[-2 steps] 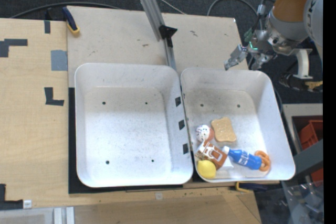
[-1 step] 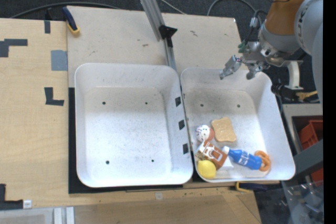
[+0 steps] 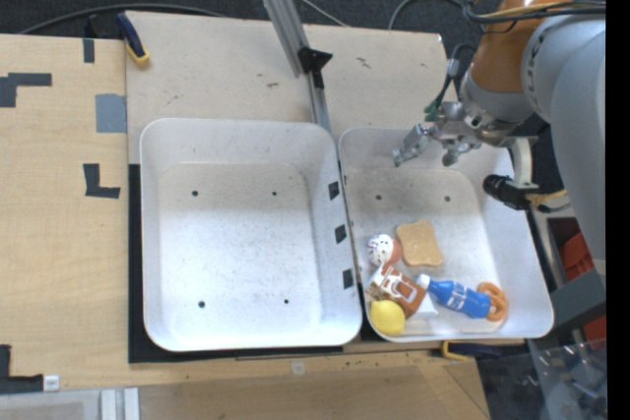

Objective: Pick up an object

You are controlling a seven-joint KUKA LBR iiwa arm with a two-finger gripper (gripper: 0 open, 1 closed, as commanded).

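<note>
Toast slice (image 3: 420, 244), lemon (image 3: 387, 316), blue bottle (image 3: 459, 298) lying flat, all clustered at the right bin's (image 3: 512, 241) near end.

Objs (image 3: 429, 282) in R bin (image 3: 512, 241), near corner.

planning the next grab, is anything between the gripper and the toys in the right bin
Nothing visible. The gripper sits over the far end of the right bin; bare bin floor separates it from the bread slice, the nearest of the cluster at the near end.

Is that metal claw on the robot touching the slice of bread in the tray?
Apart. The camera view shows the gripper over the right bin's far end, with bare white floor between it and the bread slice lying nearer the front.
</note>
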